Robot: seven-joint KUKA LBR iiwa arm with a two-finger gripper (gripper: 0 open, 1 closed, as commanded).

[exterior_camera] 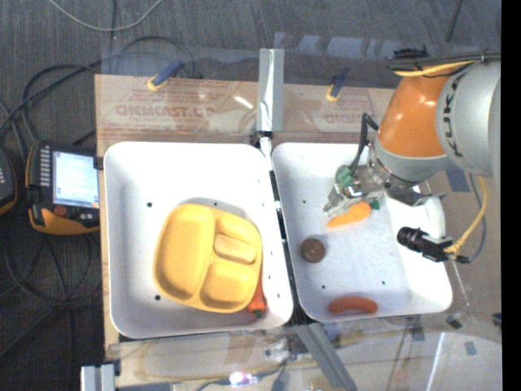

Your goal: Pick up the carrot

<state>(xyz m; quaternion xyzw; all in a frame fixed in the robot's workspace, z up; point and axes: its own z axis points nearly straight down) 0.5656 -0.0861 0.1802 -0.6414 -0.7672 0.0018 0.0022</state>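
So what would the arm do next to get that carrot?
Probably close on the carrot and lift gently: the gripper sits right over its upper edge in the right bin, with the brown round piece lying clear of it.

Floor (203, 10): dark grey carpet, ribbed weave, across the top and left.
Cables (77, 15): thin light loop at top left; black ones trailing down the left side.
Surface (195, 108): pale wooden board with faint red lettering, under a clear sheet.
Clips (163, 74): two, blue and yellow, at the board's far edge.
Handheld screen (65, 187): lit, orange-edged, left of the board on the floor.
Light: even, soft glare on the sheet.
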